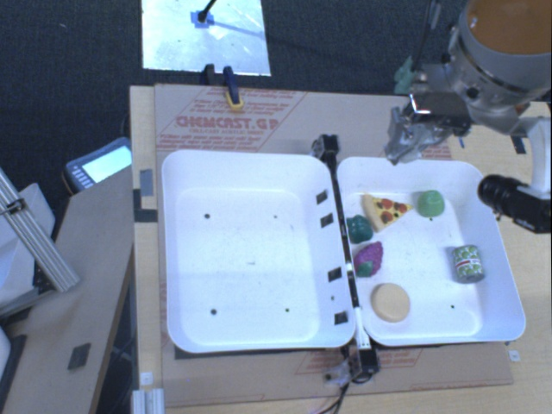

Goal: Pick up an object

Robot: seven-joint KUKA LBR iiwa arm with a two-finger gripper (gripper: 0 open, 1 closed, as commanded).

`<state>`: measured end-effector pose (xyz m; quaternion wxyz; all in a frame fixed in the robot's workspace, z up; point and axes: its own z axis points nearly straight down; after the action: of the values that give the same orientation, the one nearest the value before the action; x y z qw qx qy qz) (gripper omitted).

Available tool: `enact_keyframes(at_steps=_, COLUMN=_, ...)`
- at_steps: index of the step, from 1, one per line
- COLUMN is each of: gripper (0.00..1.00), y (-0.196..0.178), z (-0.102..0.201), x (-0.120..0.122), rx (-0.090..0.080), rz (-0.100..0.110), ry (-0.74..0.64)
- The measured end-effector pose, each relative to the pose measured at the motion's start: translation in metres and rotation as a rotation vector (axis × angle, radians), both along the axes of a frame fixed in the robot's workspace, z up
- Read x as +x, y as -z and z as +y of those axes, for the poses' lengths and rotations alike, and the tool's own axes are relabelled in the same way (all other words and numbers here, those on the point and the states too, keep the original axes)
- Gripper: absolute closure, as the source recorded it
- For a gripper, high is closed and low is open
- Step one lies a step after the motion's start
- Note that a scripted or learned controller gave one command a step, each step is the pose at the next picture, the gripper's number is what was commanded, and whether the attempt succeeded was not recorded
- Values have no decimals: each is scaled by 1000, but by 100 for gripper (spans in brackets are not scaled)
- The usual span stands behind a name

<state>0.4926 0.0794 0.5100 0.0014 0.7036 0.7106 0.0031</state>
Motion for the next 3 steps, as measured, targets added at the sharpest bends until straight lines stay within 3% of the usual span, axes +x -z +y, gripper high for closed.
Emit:
enact_keyframes(at_steps=1, gripper=100, y=-26, z=44, x=-7, rx=0, rz=2, ry=1)
enact_keyframes(at_steps=3, gripper=100, y=-25, z=158, x=-7, rx=0, rz=5, ry=1)
